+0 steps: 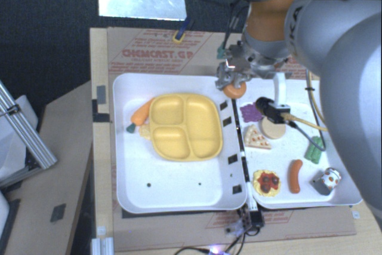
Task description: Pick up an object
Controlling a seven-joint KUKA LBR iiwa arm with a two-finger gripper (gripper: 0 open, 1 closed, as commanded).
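Bare floor of left bin open to my tool below yellow tray, right bin crowded with toy food

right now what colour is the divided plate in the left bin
Yellow. The divided plate shows best in the camera view, lying in the left bin.

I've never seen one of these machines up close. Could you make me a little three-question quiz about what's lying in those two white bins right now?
1. True or false: the yellow divided tray lies in the left bin.
2. Which lies against the tray's left edge? A) the carrot B) the sausage C) the small pizza
3. Fill in: the pincer hangs above the ______ between the bins.

Key: 1 true; 2 A; 3 divider.
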